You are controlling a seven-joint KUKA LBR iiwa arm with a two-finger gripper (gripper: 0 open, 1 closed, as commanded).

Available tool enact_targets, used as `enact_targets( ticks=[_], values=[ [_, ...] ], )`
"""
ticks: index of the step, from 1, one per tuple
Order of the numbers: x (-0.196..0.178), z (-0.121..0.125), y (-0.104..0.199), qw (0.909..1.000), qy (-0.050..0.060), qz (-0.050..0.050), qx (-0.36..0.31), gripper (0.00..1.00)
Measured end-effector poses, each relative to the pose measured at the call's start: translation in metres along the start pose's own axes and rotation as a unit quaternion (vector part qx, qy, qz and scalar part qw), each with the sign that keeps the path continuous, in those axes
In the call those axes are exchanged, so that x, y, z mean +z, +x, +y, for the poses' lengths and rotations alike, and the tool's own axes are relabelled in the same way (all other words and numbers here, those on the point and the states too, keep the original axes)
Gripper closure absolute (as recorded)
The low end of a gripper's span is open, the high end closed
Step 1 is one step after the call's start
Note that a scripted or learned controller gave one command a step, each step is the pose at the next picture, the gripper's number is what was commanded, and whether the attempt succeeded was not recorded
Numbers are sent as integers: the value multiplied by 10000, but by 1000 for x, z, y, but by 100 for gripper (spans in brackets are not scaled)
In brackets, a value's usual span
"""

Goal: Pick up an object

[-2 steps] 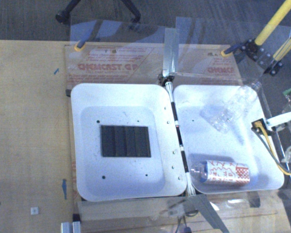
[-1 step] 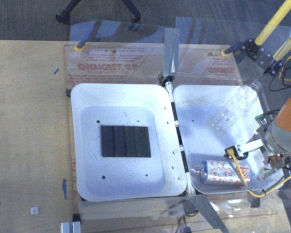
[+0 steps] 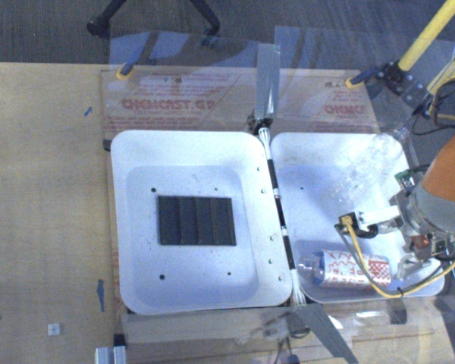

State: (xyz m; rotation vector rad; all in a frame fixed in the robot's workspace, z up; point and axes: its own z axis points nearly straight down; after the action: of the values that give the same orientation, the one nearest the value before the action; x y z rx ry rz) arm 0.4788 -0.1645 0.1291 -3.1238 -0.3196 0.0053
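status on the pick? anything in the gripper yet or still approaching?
Done: the arm is over the right bin, low on its right side. In hand: no lifted object is visible; the red-and-white patterned tube lies flat on the bin floor at the front edge, just left of the gripper. The dark ridged pad sits untouched in the left bin. Left: grasp and lift.

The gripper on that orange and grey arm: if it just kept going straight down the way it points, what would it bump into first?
Most likely the tube with red print lying in the right bin, or the bin floor beside it. The gripper hangs at the tube's right end, but one slanted view leaves depth unclear.
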Motion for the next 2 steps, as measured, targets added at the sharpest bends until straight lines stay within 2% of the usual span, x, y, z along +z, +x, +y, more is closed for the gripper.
enact_targets(
  ticks=[1,2],
  values=[
    [42,47,2,10000,26,33,2,0],
    [32,47,3,10000,7,34,-13,100]
  ],
)
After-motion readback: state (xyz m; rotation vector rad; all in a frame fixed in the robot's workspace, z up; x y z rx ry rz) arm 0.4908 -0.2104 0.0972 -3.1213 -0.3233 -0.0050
